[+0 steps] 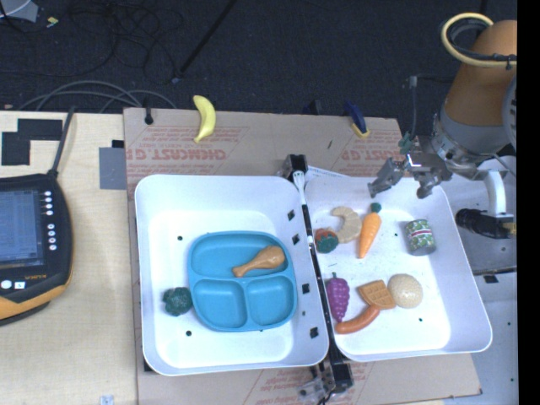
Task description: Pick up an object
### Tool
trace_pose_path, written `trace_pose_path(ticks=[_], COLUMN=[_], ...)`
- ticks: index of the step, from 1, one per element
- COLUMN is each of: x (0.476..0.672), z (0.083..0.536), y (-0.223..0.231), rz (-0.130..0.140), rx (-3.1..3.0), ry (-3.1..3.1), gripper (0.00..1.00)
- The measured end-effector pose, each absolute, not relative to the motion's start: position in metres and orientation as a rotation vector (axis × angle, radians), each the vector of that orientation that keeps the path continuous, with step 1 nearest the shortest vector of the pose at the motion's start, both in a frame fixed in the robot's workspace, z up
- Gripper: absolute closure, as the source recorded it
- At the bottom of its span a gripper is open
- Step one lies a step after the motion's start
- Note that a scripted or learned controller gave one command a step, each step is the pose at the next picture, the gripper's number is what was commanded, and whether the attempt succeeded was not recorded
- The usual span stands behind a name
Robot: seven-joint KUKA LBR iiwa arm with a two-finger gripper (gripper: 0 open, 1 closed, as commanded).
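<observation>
My gripper (403, 184) hangs over the back edge of the right bin (460, 306), fingers spread open with nothing between them. Just below it lies an orange carrot (368, 233) with a green top. Beside the carrot are a beige curved pastry (344, 219) and a small red and green piece (326, 241). A green-labelled can (419, 236) lies to the right. Nearer the front sit purple grapes (337, 297), a red sausage (359, 319), a brown cracker (376, 294) and a pale round bun (406, 291).
The left bin (160, 218) holds a blue divided plate (245, 298) with a drumstick (260, 261) on it, and a broccoli piece (177, 300) beside it. A banana (203, 116) lies on the cardboard behind the bins. A control pendant (29, 239) sits at far left.
</observation>
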State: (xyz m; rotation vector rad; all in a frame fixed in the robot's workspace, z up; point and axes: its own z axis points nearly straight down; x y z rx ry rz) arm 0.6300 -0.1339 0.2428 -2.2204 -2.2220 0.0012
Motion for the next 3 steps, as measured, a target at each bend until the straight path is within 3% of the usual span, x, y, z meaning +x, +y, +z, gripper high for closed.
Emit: trace_pose_path(ticks=[1, 2, 3], x=[0.63, 0.643, 0.646], z=[0.253, 0.139, 0.292], y=[-0.134, -0.127, -0.185], rz=[0.001, 0.008, -0.008], rx=[-2.219, -2.21, -2.235], ry=[-2.222, -2.221, -2.23], gripper=[1.0, 1.0, 1.0])
